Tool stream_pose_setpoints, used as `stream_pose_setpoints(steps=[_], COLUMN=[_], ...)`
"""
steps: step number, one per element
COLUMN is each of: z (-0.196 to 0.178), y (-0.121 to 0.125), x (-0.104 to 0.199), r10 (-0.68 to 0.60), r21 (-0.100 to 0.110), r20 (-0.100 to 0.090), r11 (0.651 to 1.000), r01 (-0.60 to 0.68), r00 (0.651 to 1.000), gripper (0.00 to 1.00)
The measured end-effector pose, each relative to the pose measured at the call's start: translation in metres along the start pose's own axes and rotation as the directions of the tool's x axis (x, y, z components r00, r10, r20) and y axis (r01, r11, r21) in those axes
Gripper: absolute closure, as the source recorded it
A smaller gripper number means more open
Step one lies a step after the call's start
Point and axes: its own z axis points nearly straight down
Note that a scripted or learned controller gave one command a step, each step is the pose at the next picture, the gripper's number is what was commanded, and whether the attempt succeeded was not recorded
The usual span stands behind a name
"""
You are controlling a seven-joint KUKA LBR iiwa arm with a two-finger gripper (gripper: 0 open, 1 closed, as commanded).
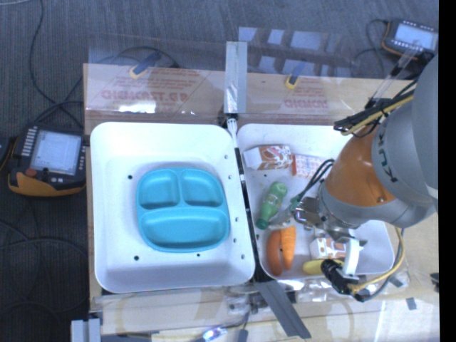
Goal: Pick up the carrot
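Observation:
The carrot [287,243] is a short orange piece lying in the right bin [313,137], near its front left corner, beside a round orange fruit [274,251]. My gripper [311,216] hangs low over the bin, just right of and slightly above the carrot, under the orange band of the arm [356,173]. The arm's bulk hides the bin's right half.
A green bottle [271,203] lies left of the gripper. Snack packets [274,157] sit at the back of the right bin. A small carton [326,248] and a yellow piece [315,266] lie by the front wall. The left bin [107,212] holds a blue divided tray [184,209].

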Motion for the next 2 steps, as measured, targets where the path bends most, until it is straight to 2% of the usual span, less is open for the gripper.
stream_pose_setpoints(steps=[1, 2], z=[-0.009, -0.123], y=[0.000, -0.014], x=[0.000, 0.072], r10=[0.001, 0.150], r21=[0.002, 0.016], r20=[-0.002, 0.004], r11=[1.000, 0.989], r01=[-0.001, -0.150], r00=[1.000, 0.989], gripper=[1.00, 1.00])
